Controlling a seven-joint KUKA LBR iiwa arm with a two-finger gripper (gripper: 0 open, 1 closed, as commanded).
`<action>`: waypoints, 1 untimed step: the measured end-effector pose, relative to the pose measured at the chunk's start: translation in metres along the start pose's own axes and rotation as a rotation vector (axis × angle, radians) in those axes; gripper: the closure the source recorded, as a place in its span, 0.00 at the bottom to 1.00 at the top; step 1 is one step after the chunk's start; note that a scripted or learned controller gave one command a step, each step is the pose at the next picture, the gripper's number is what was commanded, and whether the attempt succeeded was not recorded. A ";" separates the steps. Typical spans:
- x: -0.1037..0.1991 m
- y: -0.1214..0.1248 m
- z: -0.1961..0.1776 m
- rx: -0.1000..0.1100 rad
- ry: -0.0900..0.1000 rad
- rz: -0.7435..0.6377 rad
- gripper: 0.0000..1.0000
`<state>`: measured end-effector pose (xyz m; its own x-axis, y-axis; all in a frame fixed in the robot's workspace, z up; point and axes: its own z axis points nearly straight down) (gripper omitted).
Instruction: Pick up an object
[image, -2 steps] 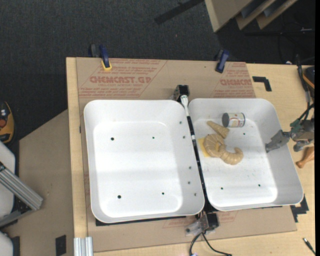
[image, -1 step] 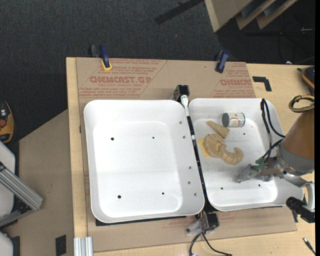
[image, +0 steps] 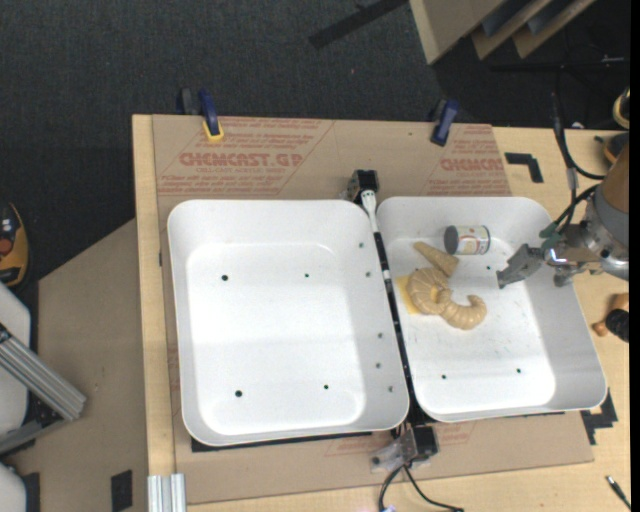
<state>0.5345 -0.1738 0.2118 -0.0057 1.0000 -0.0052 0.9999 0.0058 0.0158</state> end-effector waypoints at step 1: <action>0.053 -0.031 0.117 0.028 0.011 0.002 0.00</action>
